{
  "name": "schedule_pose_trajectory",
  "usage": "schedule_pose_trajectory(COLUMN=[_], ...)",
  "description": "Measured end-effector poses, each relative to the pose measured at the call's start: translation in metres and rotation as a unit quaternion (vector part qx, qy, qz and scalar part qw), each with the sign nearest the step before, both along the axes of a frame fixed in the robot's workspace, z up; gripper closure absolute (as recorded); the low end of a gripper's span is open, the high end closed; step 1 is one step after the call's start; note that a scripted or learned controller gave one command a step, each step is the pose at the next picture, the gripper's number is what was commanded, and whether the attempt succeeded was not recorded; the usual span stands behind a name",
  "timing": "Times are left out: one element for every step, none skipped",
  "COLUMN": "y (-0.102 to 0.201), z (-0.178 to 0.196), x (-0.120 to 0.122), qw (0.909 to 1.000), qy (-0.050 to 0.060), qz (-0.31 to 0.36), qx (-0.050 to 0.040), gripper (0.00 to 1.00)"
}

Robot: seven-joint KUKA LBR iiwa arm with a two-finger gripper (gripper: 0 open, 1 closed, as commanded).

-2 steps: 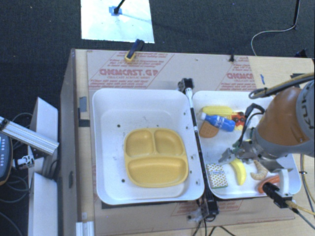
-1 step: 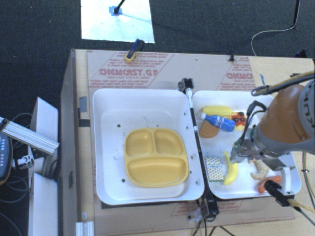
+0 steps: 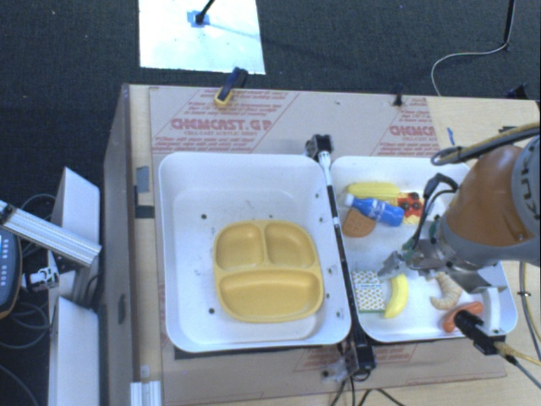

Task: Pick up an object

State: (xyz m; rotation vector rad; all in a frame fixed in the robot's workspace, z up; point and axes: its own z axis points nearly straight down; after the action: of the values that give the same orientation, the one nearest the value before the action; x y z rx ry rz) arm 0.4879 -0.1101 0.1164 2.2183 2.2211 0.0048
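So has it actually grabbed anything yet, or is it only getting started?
Nothing looks picked up yet. The gripper is low in the right bin, just above the banana, with nothing visibly held. Grasping and lifting are left. The yellow tray sits untouched in the left bin.

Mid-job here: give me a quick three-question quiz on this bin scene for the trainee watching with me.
1. True or false: the yellow divided tray lies in the left bin.
2. Which item lies nearest the gripper? A) the banana B) the blue bottle C) the orange carrot-like piece
3. Fill in: the arm hangs over the ____ bin.

Key: 1 true. 2 A, the banana sits just below the gripper in the camera view. 3 right.
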Motion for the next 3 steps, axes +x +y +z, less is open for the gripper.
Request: schedule_pose_trajectory(y=[0.0, 0.0, 0.003], z=[0.01, 0.01, -0.028], x=[0.001, 0.001, 0.002], qw=[1.0, 1.0, 1.0], qy=[-0.001, -0.001, -0.002], qz=[0.0, 0.001, 0.0], qx=[0.0, 0.0001, 0.001], gripper=[1.0, 0.0, 0.0])
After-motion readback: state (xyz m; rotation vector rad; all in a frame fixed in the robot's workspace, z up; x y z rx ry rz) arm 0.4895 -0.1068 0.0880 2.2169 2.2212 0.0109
